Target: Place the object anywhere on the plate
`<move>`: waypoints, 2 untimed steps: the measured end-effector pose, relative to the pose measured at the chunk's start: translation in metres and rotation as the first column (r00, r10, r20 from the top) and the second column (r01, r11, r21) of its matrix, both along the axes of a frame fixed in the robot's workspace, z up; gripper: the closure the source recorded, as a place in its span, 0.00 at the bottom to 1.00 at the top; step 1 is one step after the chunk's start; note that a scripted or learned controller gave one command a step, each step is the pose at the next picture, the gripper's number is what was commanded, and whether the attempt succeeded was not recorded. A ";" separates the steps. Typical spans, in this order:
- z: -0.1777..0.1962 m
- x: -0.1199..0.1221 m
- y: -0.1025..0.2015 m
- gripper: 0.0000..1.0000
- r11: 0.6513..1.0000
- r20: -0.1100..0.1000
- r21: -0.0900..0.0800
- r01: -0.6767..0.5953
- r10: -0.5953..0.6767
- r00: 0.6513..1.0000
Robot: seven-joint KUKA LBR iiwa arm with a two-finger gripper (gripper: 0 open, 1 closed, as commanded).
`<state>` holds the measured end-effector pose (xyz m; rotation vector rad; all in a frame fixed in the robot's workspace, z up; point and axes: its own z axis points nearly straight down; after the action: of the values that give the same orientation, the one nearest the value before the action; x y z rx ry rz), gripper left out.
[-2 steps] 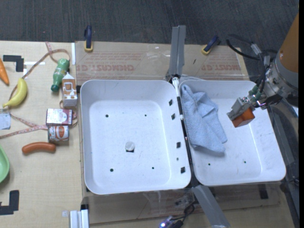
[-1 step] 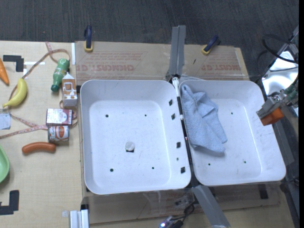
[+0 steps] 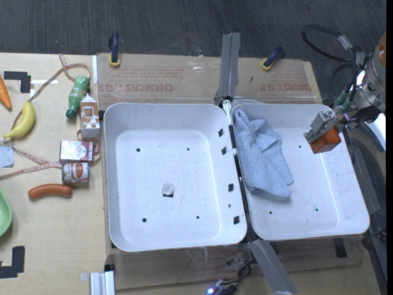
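My gripper [image 3: 322, 128] hangs over the far right part of the right bin [image 3: 344, 220], reaching in from the right edge. A small orange block [image 3: 327, 142] shows directly at its lower end, touching or just below it; whether it is held cannot be told. A crumpled light blue cloth [image 3: 263, 155] lies along the left side of the right bin. In the left bin [image 3: 123, 226] a small whitish round piece [image 3: 167, 190] rests on the floor near the middle.
On the wooden bench left of the bins lie a banana [image 3: 22, 121], a carrot [image 3: 5, 94], a green bottle [image 3: 77, 94], small cartons and a can [image 3: 77, 172], a sausage [image 3: 50, 192] and a green dish edge [image 3: 3, 214]. Black cables loop at the back right.
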<state>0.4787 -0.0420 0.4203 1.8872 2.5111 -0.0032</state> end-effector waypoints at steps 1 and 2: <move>0.021 0.000 -0.073 1.00 0.999 0.000 -0.001 0.041 -0.041 0.999; 0.020 0.042 -0.154 1.00 0.989 -0.002 -0.001 0.151 -0.151 0.989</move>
<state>0.5205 -0.1963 0.4399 2.0728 2.3618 -0.0056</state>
